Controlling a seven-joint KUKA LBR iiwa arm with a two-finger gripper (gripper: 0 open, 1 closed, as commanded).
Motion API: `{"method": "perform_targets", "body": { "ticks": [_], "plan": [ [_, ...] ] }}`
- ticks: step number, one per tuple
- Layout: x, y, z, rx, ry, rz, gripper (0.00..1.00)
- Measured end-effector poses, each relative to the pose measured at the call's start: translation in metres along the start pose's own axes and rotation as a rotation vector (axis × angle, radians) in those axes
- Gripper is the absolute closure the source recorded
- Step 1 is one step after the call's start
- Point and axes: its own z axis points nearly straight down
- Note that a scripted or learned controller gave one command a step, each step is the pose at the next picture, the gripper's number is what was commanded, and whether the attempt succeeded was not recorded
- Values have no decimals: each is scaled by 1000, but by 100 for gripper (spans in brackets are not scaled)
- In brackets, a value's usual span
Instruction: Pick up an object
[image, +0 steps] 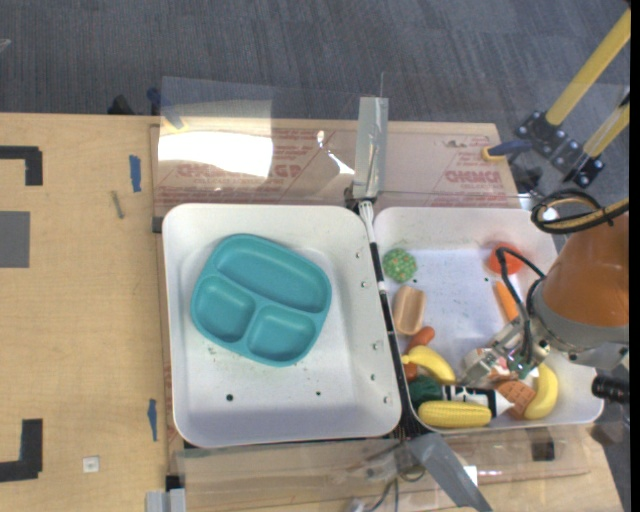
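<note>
We see gripper (487, 366) low in right bin (455, 275), over toy food cluster: banana (430, 362), corn cob (455, 410), second banana (545, 392). We cannot tell how it is set, nor whether it grips anything. Green ball (400, 263), bread piece (409, 308) lie nearer divider. Teal divided plate (262, 299) sits in left bin (200, 400)
</note>
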Motion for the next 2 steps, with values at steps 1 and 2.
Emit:
{"method": "perform_targets", "body": {
  "ticks": [1,2],
  "plan": [
    [-46,78,2,0,3,66,0],
    [-32,8,1,3,4,-103,0]
  ]
}}
